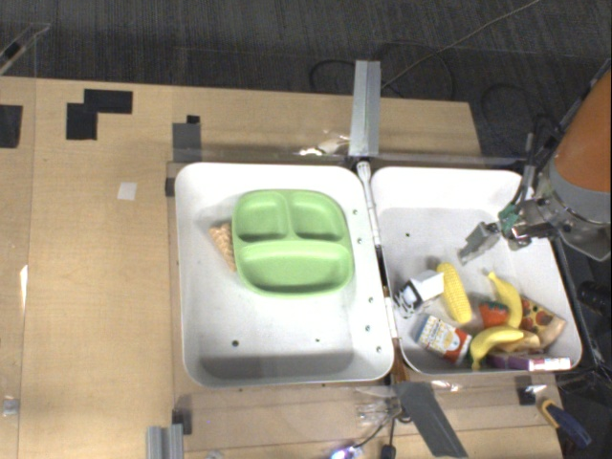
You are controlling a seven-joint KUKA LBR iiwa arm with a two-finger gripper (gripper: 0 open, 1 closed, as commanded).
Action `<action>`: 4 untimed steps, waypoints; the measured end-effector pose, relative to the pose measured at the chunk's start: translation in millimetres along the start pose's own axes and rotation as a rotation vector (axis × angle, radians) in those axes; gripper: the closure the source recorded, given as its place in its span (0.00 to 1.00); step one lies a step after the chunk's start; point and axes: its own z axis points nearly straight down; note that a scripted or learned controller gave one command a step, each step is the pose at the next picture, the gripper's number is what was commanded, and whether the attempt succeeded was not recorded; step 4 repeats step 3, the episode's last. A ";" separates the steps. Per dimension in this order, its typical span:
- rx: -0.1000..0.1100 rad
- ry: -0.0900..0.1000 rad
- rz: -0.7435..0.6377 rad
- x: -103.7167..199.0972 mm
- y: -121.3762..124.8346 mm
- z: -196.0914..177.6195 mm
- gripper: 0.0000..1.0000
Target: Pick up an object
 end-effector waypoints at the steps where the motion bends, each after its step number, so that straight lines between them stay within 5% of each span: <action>1: -0.010 -0.004 -0.118 -1.0 20.8 175.1 0.00; 2: -0.016 0.000 -0.119 1.3 23.7 163.5 1.00; 3: 0.002 0.001 0.240 30.3 74.1 81.1 1.00; 4: 0.002 0.001 0.240 30.3 74.1 81.1 1.00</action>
